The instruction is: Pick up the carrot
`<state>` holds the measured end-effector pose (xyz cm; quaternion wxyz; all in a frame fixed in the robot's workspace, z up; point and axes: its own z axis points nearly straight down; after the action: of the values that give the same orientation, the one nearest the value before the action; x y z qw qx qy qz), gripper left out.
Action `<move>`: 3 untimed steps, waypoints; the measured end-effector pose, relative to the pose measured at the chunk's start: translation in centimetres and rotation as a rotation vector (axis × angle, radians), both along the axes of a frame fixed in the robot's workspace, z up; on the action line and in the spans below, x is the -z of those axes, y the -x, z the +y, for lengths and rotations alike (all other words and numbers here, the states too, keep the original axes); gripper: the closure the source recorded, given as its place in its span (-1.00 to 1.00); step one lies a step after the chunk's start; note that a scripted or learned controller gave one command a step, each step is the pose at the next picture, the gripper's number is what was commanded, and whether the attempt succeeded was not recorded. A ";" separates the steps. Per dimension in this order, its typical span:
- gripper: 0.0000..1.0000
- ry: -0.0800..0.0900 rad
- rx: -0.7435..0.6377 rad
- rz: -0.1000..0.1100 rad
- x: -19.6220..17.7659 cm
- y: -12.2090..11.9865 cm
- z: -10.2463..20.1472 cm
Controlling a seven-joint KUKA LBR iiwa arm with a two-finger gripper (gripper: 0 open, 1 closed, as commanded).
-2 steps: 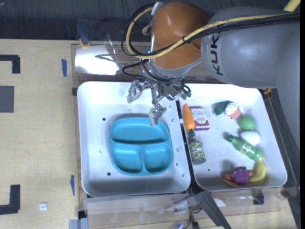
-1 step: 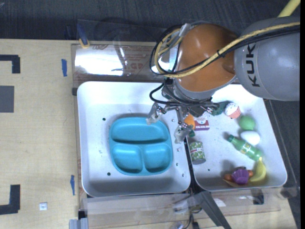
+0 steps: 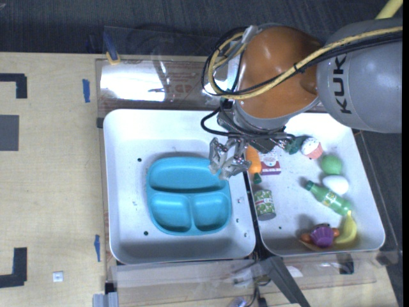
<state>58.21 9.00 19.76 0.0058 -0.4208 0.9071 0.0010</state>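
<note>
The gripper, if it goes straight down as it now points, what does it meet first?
Probably the blue tray's right rim, or the bin floor beside it; depth is unclear. The gripper hangs over that edge.

Bench: pale wood, black and blue tape marks | floor: dark, beyond the bench's far edge | light: bright glare on clear sheet at that edge

Carrot: small orange piece, mostly hidden under the arm, lying at the right bin's left edge, just above the green can.
</note>
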 end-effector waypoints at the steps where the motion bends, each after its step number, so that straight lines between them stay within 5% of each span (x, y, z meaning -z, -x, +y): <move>1: 1.00 0.005 -0.092 0.002 -0.4 -6.1 -4.9; 2: 1.00 0.006 -0.356 0.004 1.2 -6.4 -9.0; 3: 1.00 0.009 -0.745 -0.002 -1.3 -5.5 -13.7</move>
<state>63.69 -4.66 21.10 0.0041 -0.7220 0.6919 -0.0016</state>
